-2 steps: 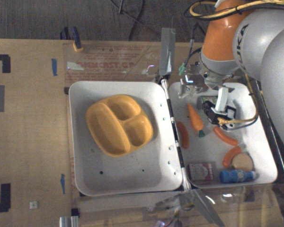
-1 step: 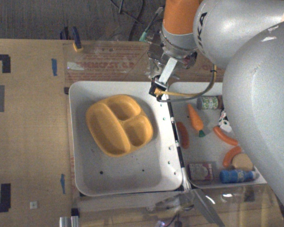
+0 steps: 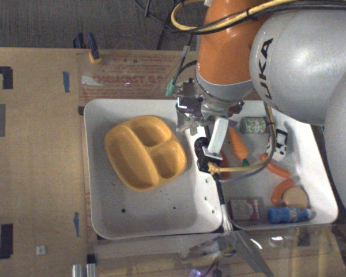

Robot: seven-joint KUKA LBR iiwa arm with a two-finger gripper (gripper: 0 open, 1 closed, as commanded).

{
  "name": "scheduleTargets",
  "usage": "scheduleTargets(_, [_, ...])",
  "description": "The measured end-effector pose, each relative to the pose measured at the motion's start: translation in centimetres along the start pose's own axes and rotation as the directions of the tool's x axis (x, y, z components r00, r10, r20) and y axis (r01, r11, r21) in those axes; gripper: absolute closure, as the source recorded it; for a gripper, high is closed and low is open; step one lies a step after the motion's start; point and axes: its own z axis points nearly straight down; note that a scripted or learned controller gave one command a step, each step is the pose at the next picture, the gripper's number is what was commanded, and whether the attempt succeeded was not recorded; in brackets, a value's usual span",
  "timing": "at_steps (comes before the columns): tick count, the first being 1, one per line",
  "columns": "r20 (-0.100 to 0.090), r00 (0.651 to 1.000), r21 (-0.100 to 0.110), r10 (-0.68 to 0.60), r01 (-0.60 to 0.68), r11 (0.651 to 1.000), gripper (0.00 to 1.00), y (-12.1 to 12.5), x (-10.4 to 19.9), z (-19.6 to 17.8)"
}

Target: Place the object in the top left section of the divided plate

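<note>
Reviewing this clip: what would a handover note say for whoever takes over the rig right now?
Gripper: above the wall between the two bins, just right of the divided plate; whether it carries anything cannot be told.
Divided plate: yellow, in the left bin, all three sections bare.
Candidates: carrot, blue bottle and other small items lie in the right bin; which one is meant is unclear.
Done: nothing placed on the plate.
Left: get an object to the plate's top left section and release it.
</note>
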Motion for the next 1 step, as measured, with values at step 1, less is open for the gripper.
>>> scheduleTargets(1, [0.001, 0.994, 0.001, 0.113, -0.113, 0.994, 1.0, -2.65, 7.29, 5.64])
